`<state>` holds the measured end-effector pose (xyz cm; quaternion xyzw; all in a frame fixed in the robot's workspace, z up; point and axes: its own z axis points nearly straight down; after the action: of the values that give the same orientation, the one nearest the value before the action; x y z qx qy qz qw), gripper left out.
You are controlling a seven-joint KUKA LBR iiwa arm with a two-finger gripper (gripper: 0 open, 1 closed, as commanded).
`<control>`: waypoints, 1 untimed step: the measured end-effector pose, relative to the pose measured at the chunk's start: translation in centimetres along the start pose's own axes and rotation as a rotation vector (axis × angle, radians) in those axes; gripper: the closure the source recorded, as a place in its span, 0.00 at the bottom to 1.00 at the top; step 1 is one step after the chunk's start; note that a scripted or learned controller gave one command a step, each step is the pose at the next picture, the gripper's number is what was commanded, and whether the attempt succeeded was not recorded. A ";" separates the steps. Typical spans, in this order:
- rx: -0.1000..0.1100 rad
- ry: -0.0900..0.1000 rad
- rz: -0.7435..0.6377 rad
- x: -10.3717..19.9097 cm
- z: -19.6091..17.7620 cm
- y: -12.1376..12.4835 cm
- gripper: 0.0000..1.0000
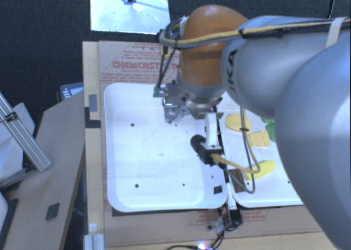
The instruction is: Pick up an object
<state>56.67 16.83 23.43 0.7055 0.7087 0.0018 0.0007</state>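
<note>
My gripper (pixel 171 111) hangs under the orange wrist band (pixel 211 40), over the far right part of the left white bin (pixel 118 134). Nothing shows beneath it on the bin floor. The objects lie in the right bin (pixel 274 191): a flat yellow piece (pixel 236 121), a tan square (pixel 260 138), a green piece (pixel 270 132), a yellow banana-shaped piece (pixel 264 168) and a small brown thing (pixel 237 178). The grey arm covers most of that bin.
A black connector with a yellow cable (pixel 201 148) hangs from the arm above the rims between the bins. Printed cardboard (pixel 131 65) lies behind the bins. A metal rail (pixel 22 136) leans at the left on a side board.
</note>
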 end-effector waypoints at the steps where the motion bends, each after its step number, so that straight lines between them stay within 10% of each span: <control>1: -0.006 0.002 0.000 -0.7 -9.0 -2.4 1.00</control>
<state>54.23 16.12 32.45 0.7056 0.7086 0.0045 0.0020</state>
